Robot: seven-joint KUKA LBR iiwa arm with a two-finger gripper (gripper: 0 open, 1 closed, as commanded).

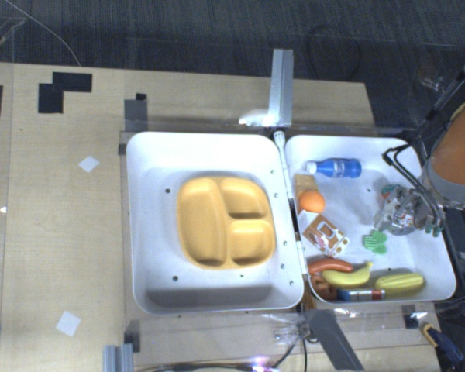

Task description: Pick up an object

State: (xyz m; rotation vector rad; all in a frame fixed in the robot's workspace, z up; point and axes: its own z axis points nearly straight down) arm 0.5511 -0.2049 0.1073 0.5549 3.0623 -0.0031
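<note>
here the hand (397,217) hovers low in the right bin (449,273), near its right wall; whether it grips anything, i cannot tell. the nearest thing, a small green toy (376,242), lies just beside it, toward the bin's near-left.

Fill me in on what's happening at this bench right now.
A robot arm reaches in from the right, its gripper low over the right bin, near a small green object. Nothing is visibly held. That bin also holds a blue bottle, an orange ball, a patterned packet, a banana and a yellow-green piece along the front. The left bin holds a yellow divided tray.
</note>
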